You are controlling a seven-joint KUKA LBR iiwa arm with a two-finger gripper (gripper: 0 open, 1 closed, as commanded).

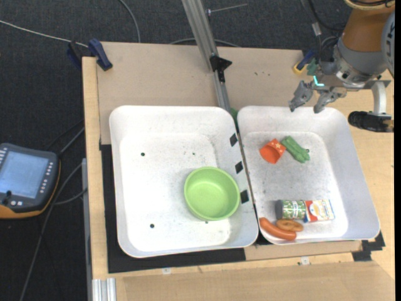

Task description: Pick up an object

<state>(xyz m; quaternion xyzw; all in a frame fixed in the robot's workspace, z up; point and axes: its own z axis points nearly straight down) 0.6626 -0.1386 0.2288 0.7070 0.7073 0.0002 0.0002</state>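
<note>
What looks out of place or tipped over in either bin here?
The orange cup in the right bin lies on its side beside the green vegetable. The green bowl sits upright in the left bin. Nothing looks spilled or damaged.

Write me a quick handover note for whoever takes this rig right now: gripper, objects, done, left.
Gripper: open, holding nothing, above the far rim of the right bin.
Right bin: orange cup beside green vegetable; small carton and hot dog near the front edge.
Left bin: green bowl.
Done: nothing picked.
Left: descend on one object, close, lift.
</note>
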